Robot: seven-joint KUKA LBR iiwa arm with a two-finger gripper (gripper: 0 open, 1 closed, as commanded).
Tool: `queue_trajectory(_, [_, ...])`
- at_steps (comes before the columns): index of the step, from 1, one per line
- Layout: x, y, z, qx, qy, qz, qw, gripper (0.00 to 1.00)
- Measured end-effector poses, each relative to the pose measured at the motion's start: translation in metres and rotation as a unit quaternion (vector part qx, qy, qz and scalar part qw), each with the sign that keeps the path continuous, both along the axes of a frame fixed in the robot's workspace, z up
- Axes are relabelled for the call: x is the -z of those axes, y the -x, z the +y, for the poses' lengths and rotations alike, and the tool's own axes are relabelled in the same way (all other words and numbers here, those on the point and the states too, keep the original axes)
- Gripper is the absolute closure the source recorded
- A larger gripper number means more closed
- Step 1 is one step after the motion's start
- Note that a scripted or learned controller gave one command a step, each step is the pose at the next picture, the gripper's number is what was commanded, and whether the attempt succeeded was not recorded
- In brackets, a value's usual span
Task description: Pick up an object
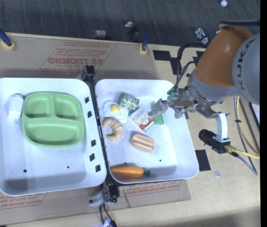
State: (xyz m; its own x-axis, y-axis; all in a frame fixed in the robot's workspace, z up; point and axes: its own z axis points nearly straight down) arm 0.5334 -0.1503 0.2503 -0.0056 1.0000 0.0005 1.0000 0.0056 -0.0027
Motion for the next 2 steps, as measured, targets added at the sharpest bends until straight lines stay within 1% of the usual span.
queue_trajectory(1, [0.149, 0.037, -0.025, 0.0, 0.0002, -0.001, 1.0, 0.0])
queue_trajectory(2, [0.139, 0.036, -0.024, -0.003, 0.0007, -0.001, 1.0, 1.0])
